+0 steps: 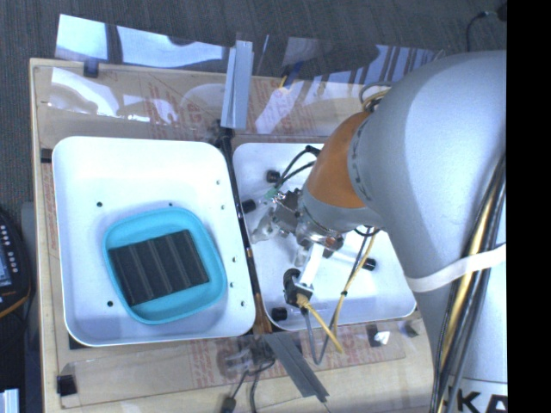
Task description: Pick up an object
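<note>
In the left one of the two shallow white bins (69,157), toward its 5 o'clock corner, lies the one loose thing to be seen: a light blue plastic dish with rounded corners (217,275), and a dark ribbed panel (162,268) set in its hollow. It sits flat on the bin floor, turned a little askew, its lower edge close to the bin wall at 6 o'clock.

The grey arm with the orange band (430,162) reaches in from 3 o'clock and hangs over the right white bin (392,295). Its hand (274,209) is low near that bin's 9 o'clock wall, just across the divide from the dish and apart from it. I cannot tell whether the hand is wide or narrow, and nothing shows held in it.

By its look, the dish is light, stiff and smooth, likely slippery on its glossy rim, and not fragile. It is too broad to span, so the best hold seems the raised rim, pinched between inside and outside at the 3 o'clock side, which is nearest the hand. The ribbed panel may be loose and could drop out if the dish tips. Both bins rest on the pale table (129,355).
</note>
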Motion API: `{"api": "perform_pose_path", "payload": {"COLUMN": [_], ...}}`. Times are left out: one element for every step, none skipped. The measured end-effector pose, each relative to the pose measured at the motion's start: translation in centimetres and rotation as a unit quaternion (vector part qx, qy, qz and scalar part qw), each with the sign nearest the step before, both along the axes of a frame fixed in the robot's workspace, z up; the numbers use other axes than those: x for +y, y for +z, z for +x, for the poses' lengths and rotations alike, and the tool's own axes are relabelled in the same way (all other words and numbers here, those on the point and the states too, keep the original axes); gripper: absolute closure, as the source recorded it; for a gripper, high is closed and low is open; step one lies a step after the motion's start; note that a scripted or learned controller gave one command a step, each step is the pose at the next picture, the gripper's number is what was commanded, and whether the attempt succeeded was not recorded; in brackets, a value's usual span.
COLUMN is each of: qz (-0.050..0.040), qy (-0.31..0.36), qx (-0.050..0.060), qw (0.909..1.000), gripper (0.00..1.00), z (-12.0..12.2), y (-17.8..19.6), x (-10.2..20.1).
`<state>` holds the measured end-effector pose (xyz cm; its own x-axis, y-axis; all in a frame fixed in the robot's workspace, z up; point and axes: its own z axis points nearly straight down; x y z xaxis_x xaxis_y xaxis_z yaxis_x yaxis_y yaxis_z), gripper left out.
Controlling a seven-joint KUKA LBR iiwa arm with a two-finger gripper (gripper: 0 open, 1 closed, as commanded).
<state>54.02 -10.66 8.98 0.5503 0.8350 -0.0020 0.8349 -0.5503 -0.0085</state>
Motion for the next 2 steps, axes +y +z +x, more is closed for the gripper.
{"api": "perform_pose_path", "payload": {"qz": [-0.0077,-0.0009], "qy": [0.123,-0.009], "qx": [-0.008,-0.002], "qw": [0.9923,1.0], "gripper": [0.0,0.0], "z": [-3.3,0.2], "y": [0.5,0.1], "x": [0.4,-3.0]}}
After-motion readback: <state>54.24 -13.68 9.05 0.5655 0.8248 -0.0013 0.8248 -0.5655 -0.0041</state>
